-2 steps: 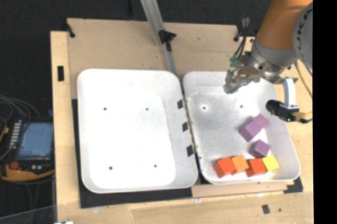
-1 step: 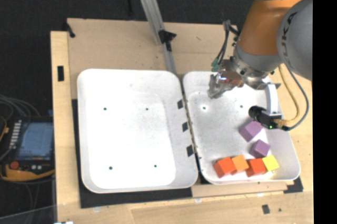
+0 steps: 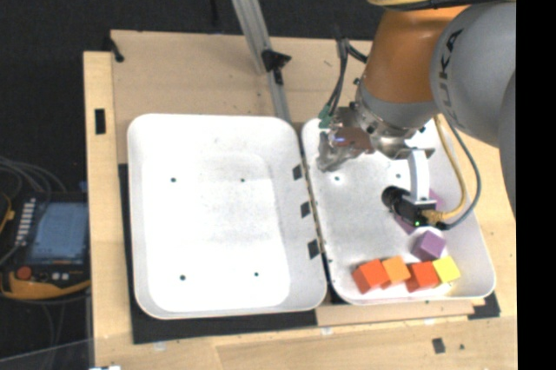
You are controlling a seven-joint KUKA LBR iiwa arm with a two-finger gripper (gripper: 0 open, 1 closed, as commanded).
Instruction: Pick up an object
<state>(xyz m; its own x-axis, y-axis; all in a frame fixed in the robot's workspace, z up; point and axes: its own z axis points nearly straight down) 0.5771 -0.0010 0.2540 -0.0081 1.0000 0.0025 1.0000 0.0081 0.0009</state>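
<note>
Camera view: one fixed look down at a slant over the bench (image 3: 208, 342); two white bins side by side, arm coming in from the right

Arm: grey body with the orange band (image 3: 407, 38) sitting big at the far right; its bulk covers the far right corner of the right bin (image 3: 347, 212); upper part cut off by the frame edge

Gripper: there it is (image 3: 334, 153), low over the far left part of the right bin, just beside the wall shared with the left bin; a dark, blurred cluster of metal and cable; whether the fingers are apart or together I cannot tell; nothing visible between them

Hard to make out: a black cylindrical part (image 3: 401, 201) hangs below the wrist on the right, with a small green light near it; what it is stays unclear

Task objects: all at the near right of the right bin, well apart from the gripper; an orange-red block (image 3: 372, 274), an orange block (image 3: 396, 269), a red block (image 3: 423, 275) and a yellow block (image 3: 446, 270) in a row touching each other; a purple block (image 3: 428, 244) just behind them

Left bin: (image 3: 213, 212) white floor with a few small dark dots

Writing: part of large letters on the grey arm casing (image 3: 449, 56), cut off, not fully readable

Off the bench: a handheld pendant with a blue screen (image 3: 54, 236) at far left, cables beside it; a slanted metal rail (image 3: 248, 3) at the far side
</note>
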